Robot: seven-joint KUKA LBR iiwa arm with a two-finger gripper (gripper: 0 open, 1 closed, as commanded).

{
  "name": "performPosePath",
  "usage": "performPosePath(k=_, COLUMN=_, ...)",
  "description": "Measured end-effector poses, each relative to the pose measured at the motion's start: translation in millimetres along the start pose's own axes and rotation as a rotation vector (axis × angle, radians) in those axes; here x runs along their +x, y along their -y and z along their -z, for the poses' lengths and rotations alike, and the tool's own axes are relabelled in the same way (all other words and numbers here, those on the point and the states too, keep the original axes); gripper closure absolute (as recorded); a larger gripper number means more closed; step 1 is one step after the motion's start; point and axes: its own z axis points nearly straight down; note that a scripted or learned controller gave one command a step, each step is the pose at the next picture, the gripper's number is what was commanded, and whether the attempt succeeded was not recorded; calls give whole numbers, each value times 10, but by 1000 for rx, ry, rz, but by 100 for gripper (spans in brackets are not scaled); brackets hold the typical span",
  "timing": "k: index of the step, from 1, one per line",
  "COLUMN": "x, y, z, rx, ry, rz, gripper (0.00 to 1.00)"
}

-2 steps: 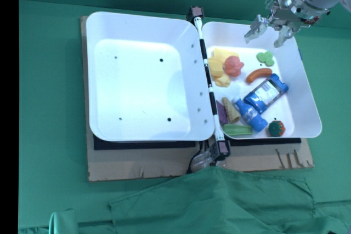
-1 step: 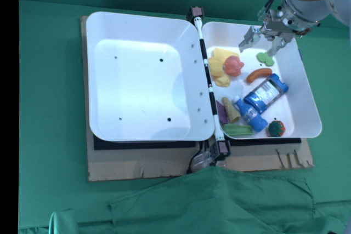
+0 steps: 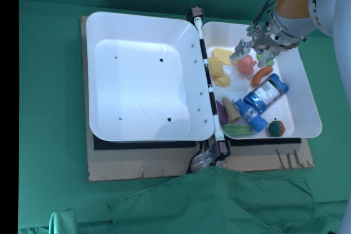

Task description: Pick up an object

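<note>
Green cloth covers the bench [image 3: 49,90], which carries two white bins. The left bin [image 3: 104,30] holds nothing loose. The right bin [image 3: 307,101] holds all the objects. The tool [image 3: 253,53] hangs over its far edge, fingers spread wide, with one orange toy [image 3: 245,64] between them; contact cannot be confirmed. Neighbours: one sausage [image 3: 262,75] just beside it, lying diagonally; yellow pieces [image 3: 220,67] by the divider; one blue packet [image 3: 266,93], long axis diagonal; one blue bottle [image 3: 250,114]; one strawberry [image 3: 276,128] in the near corner.
</note>
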Motion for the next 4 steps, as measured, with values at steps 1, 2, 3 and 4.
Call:
performPosePath(k=1, x=-13, y=-27, z=-442, rx=-9, ry=1, rz=1, gripper=0)
performPosePath(k=2, x=-27, y=-54, z=-271, rx=-22, ry=4, rz=-2, gripper=100)
performPosePath(k=3, x=-26, y=-55, z=395, rx=-11, ry=1, rz=2, gripper=100)
performPosePath(k=4, x=-24, y=-85, z=860, rx=-11, ry=1, rz=2, gripper=100)
